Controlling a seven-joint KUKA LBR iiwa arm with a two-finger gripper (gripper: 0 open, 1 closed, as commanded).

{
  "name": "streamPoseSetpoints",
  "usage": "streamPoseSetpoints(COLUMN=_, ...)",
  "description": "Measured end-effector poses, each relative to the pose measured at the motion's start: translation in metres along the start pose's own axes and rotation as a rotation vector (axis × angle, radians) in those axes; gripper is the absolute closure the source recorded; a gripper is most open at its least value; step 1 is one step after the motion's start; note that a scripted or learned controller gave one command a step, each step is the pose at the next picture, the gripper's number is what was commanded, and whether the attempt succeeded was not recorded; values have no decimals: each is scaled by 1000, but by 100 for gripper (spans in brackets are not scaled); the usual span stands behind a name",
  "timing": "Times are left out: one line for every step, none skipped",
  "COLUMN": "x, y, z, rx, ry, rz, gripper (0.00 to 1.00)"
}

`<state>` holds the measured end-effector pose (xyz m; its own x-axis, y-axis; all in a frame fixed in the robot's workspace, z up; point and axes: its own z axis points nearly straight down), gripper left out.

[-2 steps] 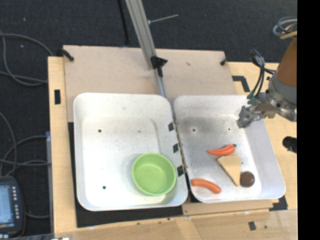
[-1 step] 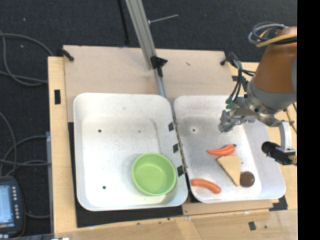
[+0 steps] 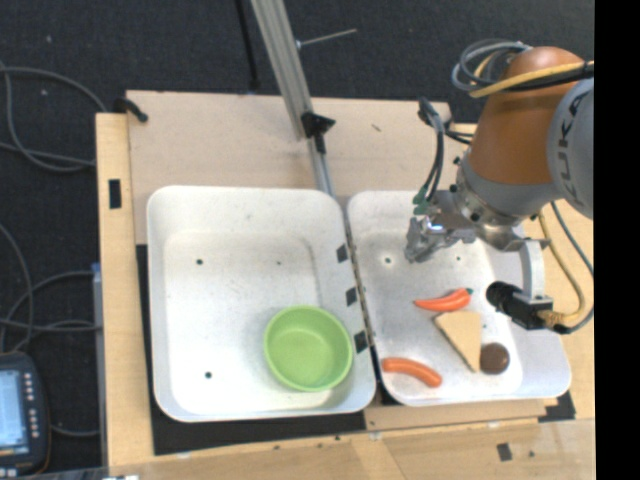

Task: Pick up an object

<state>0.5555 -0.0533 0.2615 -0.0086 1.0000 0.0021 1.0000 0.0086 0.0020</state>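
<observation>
So we're looking down on a tan wooden desk (image 3: 220, 138) sitting on dark carpet, with loose cables trailing off to the left and a small screen device (image 3: 18, 413) at the bottom left corner. A slanted metal rail (image 3: 285, 58) runs in from the top and ends near where the 2 white bins meet. The left bin (image 3: 200, 238) has a green bowl (image 3: 307, 347) near its front right corner. The right bin (image 3: 400, 223) has the pickable stuff, all clustered toward its front: 1 orange carrot-like piece (image 3: 444, 300) lying roughly left-right with its right end tipped up a little, a second orange piece (image 3: 412, 371) nearer the front rim, long axis also left-right but sloping down to the right, a tan wedge (image 3: 462, 336) with its point aimed at the front right, and a dark brown ball (image 3: 493, 357) touching that wedge. The gripper (image 3: 425, 240) hangs over the back half of the right bin, above and apart from the upper carrot piece. We can't tell whether the fingers are open or closed; we see nothing between them.
</observation>
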Motion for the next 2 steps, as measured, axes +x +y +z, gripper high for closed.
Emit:
streamPoseSetpoints(x=57, y=-4, z=13, rx=2, ry=-1, rz=1, gripper=100)
streamPoseSetpoints(x=115, y=-6, z=23, rx=3, ry=-1, rz=1, gripper=100)
